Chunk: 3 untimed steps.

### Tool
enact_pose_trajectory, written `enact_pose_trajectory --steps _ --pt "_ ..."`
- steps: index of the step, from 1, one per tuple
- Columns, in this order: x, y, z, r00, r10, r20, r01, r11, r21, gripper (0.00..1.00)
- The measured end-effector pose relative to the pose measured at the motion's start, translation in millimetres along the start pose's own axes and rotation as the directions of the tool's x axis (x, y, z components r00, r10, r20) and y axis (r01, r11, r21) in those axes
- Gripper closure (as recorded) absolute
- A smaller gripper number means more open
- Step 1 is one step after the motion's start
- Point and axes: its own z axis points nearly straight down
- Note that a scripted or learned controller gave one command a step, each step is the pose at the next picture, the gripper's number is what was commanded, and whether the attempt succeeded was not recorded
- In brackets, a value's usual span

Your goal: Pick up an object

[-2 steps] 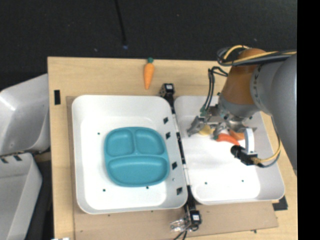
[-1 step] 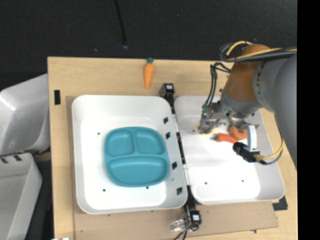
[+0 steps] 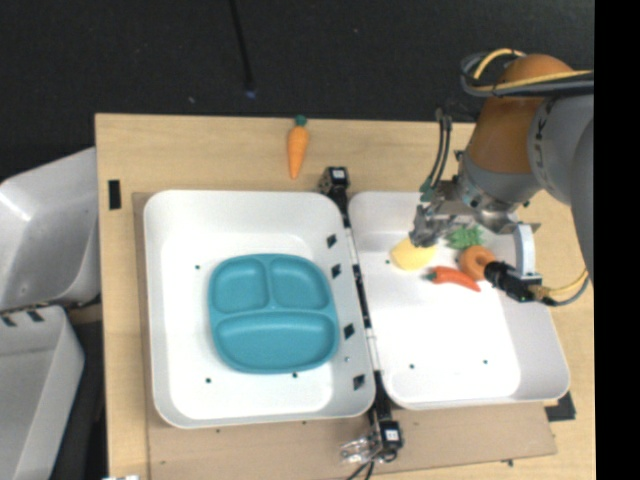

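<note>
In the right bin point(image 3: 470, 368) a pale yellow rounded object point(image 3: 410, 256) lies near the far left part. Just right of it are a red chili pepper point(image 3: 455, 279), an orange piece point(image 3: 474, 259) and a green leafy piece point(image 3: 464, 236). My gripper point(image 3: 428, 230) hangs low over the bin, right above the yellow object's far edge. The arm's orange band and grey wrist rise behind it at the right.
The left bin point(image 3: 170, 368) bears a teal divided plate point(image 3: 272, 311). A toy carrot point(image 3: 297, 147) lies on the wooden bench behind the bins. Small black clips sit along the seam between the bins. A white object stands off the bench at the left.
</note>
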Motion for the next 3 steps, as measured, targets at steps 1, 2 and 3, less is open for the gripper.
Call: enact_pose_trajectory --steps 1,2,3 --pt "-1.9 1.0 -31.4 1.000 -0.002 -0.001 0.002 1.000 0.003 1.00" --pt "51.1 11.5 -49.4 1.000 -0.007 -0.003 0.007 1.000 0.004 1.00" --pt "104.6 7.3 -56.1 1.000 -0.008 -0.004 0.008 1.000 0.007 1.00"
